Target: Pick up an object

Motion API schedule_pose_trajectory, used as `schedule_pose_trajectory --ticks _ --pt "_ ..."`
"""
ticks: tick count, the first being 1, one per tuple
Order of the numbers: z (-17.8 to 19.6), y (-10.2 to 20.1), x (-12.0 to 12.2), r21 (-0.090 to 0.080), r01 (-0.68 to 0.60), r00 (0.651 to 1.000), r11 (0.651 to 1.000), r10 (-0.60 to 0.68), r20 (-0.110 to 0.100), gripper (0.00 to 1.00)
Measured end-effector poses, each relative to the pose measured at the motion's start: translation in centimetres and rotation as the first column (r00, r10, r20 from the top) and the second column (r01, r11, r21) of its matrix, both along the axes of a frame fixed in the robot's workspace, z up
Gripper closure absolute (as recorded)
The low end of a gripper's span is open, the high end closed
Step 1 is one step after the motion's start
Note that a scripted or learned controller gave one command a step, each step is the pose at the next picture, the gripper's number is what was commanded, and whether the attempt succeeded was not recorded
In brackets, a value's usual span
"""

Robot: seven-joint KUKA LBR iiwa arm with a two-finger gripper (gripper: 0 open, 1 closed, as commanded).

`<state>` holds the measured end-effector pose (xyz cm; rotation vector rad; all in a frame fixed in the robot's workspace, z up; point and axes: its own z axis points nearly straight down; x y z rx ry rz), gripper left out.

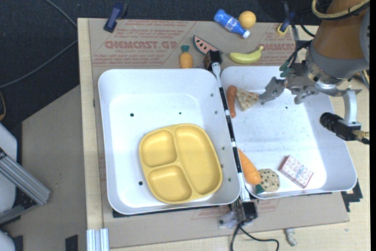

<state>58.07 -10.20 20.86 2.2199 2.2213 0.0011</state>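
camera view, arm: grey KUKA comes in from the right, orange band up top, wrist hanging over the right bin [329,182]
gripper [286,89]: fingers spread apart, nothing between them, parked over the upper part of the right bin
sandwich wedge [247,99]: lying in the right bin near the top left, just beside the left finger; can't tell if they touch
hot dog [231,100]: reddish sausage thing standing along the divider, right next to the wedge
carrot [248,168]: orange, lower left of the right bin, against the divider
cookie [268,180]: chocolate-chip looking, touching the carrot's lower end
pink packet [295,171]: patterned little box, lower right area of the same bin, apart from the cookie
left bin [117,103]: holds a yellow divided plate [179,162], three compartments, sitting toward the front
behind the bins: banana [246,56], watermelon slice [204,44], small orange carrot toy [186,59], blue bottle [230,23] with an orange ball [248,19] beside it, all on the cardboard
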Motion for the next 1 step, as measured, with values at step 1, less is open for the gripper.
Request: schedule_pose_trajectory --ticks 1 --pt "-12.4 0.98 2.59 0.0 0.001 1.0 1.0 -0.001 -0.001 0.0"
